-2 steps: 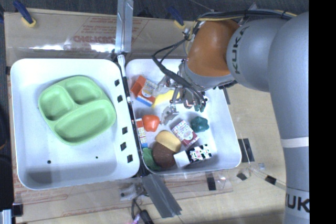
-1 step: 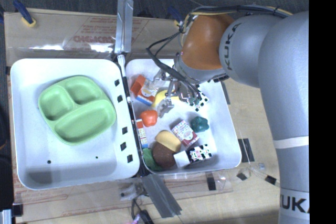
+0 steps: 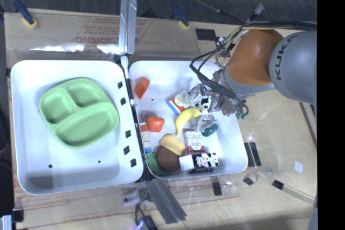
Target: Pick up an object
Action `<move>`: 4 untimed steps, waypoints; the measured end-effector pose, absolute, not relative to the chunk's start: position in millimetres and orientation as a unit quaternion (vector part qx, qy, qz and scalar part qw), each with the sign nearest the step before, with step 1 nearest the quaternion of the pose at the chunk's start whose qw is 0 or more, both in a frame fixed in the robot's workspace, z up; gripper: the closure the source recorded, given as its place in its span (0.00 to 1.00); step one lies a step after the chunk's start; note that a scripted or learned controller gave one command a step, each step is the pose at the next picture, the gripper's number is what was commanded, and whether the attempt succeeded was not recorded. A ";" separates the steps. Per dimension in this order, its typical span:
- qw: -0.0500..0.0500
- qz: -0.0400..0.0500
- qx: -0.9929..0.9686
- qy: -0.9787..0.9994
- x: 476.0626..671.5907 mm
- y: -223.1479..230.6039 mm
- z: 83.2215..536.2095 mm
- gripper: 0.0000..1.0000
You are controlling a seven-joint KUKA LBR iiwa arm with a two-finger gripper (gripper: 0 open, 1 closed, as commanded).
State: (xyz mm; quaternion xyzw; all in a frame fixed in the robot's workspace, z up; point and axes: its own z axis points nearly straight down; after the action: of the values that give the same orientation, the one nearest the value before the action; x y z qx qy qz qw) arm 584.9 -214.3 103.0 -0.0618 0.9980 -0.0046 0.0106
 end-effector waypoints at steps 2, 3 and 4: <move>0.009 -0.002 -0.076 0.997 589.6 -93.1 100.5 0.00; 0.014 -0.003 -0.079 0.997 593.2 -92.3 113.8 1.00; 0.014 -0.003 -0.080 0.997 592.9 -91.3 113.1 0.00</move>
State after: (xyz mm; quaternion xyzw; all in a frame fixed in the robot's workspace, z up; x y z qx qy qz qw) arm 592.9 -91.3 113.1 -0.0800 0.9967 -0.0027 0.0137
